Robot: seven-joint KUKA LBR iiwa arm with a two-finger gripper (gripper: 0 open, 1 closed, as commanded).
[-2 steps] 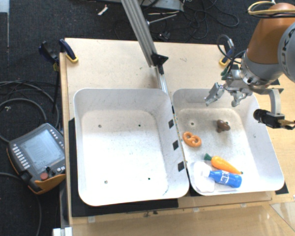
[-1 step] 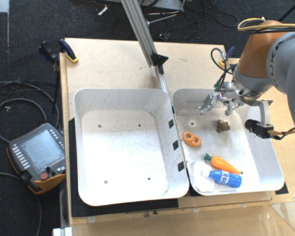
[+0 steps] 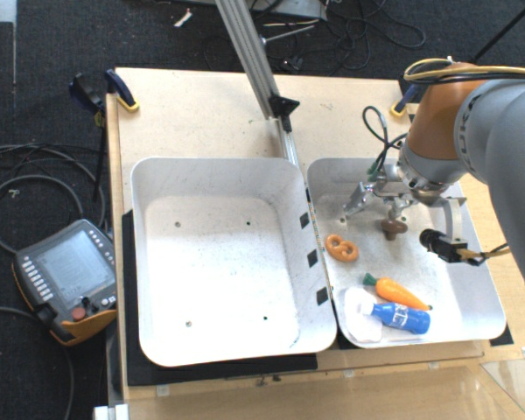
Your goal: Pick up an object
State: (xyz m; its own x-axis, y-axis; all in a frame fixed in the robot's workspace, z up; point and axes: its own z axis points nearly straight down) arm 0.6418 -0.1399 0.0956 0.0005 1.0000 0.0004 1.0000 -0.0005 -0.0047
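My gripper (image 3: pixel 373 217) hangs over the back half of the right bin (image 3: pixel 472 309), its fingers spread apart and open with nothing between them. A small orange pretzel-shaped piece (image 3: pixel 341 248) lies on the bin floor just below and left of the gripper, apart from it. Nearer the front lie an orange carrot (image 3: pixel 402 293), a blue bottle (image 3: pixel 402 319) and a white rounded piece (image 3: pixel 360 315), close together.
The left bin (image 3: pixel 149 234) sits beside the right one, their walls meeting in the middle. A slanted metal pole (image 3: pixel 249 46) rises behind the bins. A teach pendant (image 3: pixel 66 274) rests on the floor at the left. Cables hang from the wrist (image 3: pixel 376 134).
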